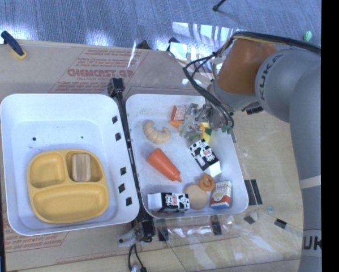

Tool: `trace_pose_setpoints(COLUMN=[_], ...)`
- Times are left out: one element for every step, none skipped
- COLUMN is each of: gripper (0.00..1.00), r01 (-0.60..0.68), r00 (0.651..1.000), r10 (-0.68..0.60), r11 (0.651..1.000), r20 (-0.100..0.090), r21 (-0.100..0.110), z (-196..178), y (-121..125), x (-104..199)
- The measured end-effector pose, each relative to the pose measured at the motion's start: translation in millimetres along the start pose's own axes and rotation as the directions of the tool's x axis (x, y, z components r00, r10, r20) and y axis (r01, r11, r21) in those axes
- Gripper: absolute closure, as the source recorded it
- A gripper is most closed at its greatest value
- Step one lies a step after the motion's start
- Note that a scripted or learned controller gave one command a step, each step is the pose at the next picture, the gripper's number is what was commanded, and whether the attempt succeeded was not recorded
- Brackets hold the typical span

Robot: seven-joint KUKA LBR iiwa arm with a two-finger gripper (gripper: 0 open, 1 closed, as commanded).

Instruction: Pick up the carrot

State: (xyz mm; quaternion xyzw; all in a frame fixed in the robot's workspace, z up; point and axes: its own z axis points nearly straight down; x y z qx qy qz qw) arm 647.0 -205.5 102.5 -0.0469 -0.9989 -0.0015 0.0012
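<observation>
Orange and pointy, the plastic carrot (164, 164) is lying slantwise, down-left of my metal two-finger gripper (198, 121). I am not seeing whether it is open.

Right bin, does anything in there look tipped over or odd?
Yes. Two cow-print milk cartons lie on their sides in the right bin: one mid-bin, one by the near wall. The carrot looks normal.

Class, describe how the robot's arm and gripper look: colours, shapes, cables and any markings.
The arm is thick, rounded and grey, with an orange band above the wrist. Dark lettering marks its grey casing. Black cables loop beside the wrist. The gripper is small, metallic grey.
</observation>
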Motion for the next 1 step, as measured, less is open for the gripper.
trace_pose_setpoints(gripper=[1.00], r01=[0.249], r00=[0.969], r10=[-0.249], r11=[0.969], r20=[0.002], r21=[0.004], z=[9.9], y=[-7.6], x=[42.8])
